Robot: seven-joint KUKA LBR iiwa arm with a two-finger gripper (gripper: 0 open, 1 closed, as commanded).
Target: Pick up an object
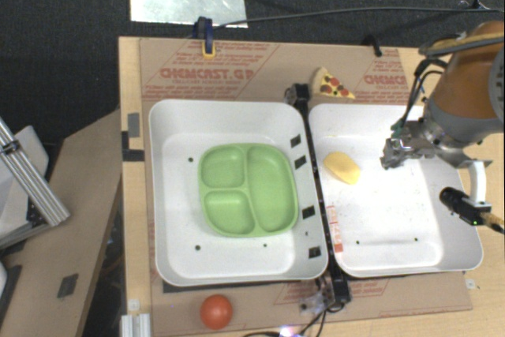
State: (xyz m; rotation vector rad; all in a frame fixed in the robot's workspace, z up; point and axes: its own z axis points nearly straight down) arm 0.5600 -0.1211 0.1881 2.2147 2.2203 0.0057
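Left white bin (pixel 170 170) holds a green three-compartment plastic tray (pixel 247 189). Right white bin (pixel 394 245) holds a pale yellow rounded object (pixel 342 167); the gripper (pixel 392 155) hangs just right of it, apart. An orange-red ball (pixel 215 311) rests on the board below.

The bench (pixel 237 63) bears two white bins (pixel 170 170), a pizza slice (pixel 333 84) and an orange ball (pixel 216 311).
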